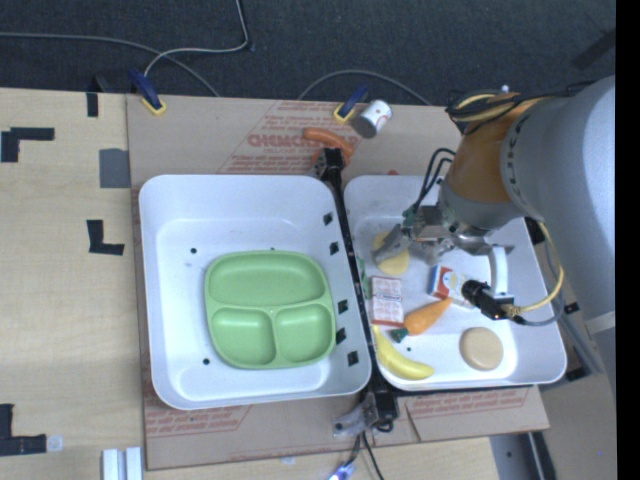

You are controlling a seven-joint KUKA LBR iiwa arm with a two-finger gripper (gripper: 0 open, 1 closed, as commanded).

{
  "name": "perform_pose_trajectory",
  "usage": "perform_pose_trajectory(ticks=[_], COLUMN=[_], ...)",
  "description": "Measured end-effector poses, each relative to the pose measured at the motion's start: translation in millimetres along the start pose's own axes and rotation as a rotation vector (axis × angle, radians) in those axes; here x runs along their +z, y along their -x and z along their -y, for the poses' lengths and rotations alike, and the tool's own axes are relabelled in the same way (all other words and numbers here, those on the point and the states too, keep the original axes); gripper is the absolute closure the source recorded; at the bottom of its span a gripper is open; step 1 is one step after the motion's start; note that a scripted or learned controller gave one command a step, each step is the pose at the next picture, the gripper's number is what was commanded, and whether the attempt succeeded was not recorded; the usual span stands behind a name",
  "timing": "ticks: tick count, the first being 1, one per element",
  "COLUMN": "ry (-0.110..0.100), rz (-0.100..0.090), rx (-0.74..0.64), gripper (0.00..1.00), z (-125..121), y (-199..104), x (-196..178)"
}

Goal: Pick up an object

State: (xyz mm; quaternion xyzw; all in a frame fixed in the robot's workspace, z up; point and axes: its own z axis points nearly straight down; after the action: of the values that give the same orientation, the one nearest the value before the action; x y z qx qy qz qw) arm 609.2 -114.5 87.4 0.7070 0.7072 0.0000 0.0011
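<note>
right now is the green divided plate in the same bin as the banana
No, the green plate lies in the left bin, while the banana lies in the right bin.

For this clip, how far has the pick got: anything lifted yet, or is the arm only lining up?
Done: the arm is over the right bin, with the pincer low by a small yellow item near the divider. In hand: nothing visibly held; whether it is grasping that item cannot be told. Left: the lift itself. The carrot, banana, round tan piece and small packet all lie on the bin floor.
</note>
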Motion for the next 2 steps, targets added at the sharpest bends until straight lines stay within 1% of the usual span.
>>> perform_pose_trajectory(ticks=[1, 2], ry=[0.002, 0.001], rz=[-0.001, 0.001], rx=[-0.002, 0.000], gripper=[0.00, 0.00], z=[-39, -28], y=[-14, -16], x=[2, 1])
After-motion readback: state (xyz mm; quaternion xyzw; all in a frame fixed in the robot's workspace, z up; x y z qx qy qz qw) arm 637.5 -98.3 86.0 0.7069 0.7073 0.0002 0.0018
